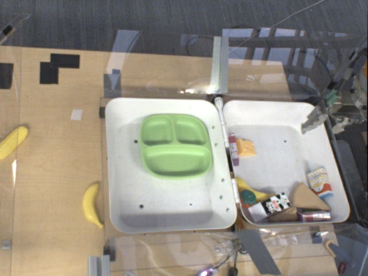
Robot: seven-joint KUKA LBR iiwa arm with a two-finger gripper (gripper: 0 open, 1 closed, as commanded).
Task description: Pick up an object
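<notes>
The right bin [276, 154] holds several small objects. An orange wedge [246, 147] lies beside a maroon tube [233, 148] along the left wall. At the front lie a yellow banana [253, 190], a teal ball [248, 197], a black-and-white box [278, 203], a brown triangular piece [307, 199], a small white can [318, 180] and another maroon tube [313, 215]. My gripper [315, 120] hangs over the bin's far right corner, apart from all of them and with nothing visibly in it.
The left bin [123, 206] holds a green divided plate [175, 144]. On the bench to the left lie a yellow banana [92, 203] and a yellow corn cob [12, 142]. A metal divider [220, 68] stands behind the bins.
</notes>
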